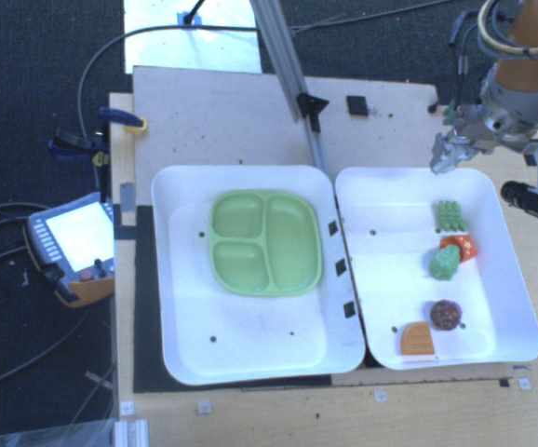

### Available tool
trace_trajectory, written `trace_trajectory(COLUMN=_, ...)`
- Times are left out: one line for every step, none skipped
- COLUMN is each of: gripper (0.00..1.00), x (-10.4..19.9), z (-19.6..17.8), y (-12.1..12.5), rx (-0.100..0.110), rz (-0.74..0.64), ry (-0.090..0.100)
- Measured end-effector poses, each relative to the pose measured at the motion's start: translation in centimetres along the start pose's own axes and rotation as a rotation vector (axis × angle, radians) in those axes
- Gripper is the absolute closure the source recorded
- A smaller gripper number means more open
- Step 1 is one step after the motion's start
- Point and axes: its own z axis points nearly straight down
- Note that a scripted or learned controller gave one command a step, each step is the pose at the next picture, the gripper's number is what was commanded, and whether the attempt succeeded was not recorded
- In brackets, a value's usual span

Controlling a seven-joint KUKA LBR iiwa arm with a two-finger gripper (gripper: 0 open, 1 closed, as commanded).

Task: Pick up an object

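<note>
Over at the far left, a handheld control pendant (72,246) with a lit screen is sitting on the dark floor beside the desk (222,110), cables trailing around it. Moving in, the left white bin (181,333) is carrying a light green divided plate (266,243), lying flat in the bin's upper middle. A grey metal pole (283,49) is slanting down across the desk toward the seam where the two bins are meeting. Now the right white bin (381,250) is holding the candidates along its right side: a small green ridged piece (450,215) at the top, an orange-red piece (462,246) just below it, a pale green lumpy piece (444,264) touching that one, then a dark brown round piece (446,315), and an orange wedge-like slab (416,339) near the front wall. And the arm is coming in from the right, the end effector (444,153) hovering above the back rim of the right bin, apart from every object, carrying nothing; how far it is open, I cannot tell from here.
</note>
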Motion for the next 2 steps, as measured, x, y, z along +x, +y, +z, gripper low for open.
trace_trajectory(gripper=1.0, x=5.0, z=0.7, y=0.3, rx=-0.001, rz=0.001, ry=-0.001)
trace_trajectory(gripper=1.0, x=9.7, z=0.1, y=0.0, rx=0.0, rz=0.0, ry=0.0)
